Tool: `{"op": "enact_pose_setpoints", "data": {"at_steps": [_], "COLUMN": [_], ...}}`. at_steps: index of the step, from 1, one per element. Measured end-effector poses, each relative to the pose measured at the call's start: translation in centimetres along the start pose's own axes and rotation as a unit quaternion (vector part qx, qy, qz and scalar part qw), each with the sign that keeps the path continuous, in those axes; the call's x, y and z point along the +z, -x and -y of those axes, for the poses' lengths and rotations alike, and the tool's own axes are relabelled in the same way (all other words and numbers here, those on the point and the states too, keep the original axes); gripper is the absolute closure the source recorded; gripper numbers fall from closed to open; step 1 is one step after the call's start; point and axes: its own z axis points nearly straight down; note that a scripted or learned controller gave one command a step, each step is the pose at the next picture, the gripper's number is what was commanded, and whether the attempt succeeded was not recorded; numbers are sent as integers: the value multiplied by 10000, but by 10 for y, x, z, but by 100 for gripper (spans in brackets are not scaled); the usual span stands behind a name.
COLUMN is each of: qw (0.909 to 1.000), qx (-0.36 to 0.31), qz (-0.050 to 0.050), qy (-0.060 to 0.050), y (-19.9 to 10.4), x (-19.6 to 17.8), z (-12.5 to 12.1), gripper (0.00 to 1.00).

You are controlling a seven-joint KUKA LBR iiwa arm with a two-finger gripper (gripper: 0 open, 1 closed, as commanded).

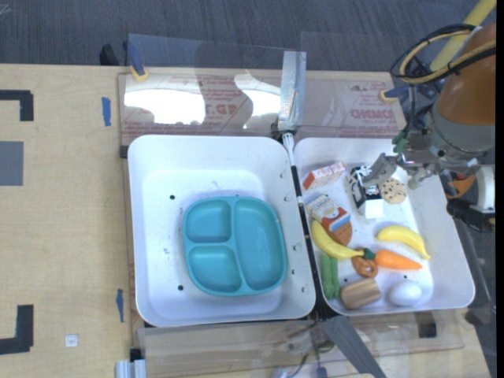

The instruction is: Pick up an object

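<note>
The arm [468, 93] is cut off at the three o'clock edge. Its hand [378, 181] blurs into dark clutter; finger state unreadable. Carton [324, 175] print is illegible.

Toy foods [370, 246] cluttered in right bin [461, 282], none lifted.

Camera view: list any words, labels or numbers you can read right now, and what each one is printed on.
Red lettering on the cardboard panel behind the bins: mirrored and glare-washed, not readable.
Red lettering on the same panel's right part: reversed, too blurred to quote.
Red-and-white packet in the right bin: print too small to read.
Small carton by the banana: print too small to read.
</note>
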Motion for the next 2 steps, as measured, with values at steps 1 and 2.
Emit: {"op": "enact_pose_setpoints", "data": {"at_steps": [1, 2], "qw": [9982, 9983], "qx": [603, 587], "qz": [5, 0], "qy": [37, 30], "y": [9, 8], "x": [119, 110], "z": [-59, -59], "gripper": [0, 100]}}
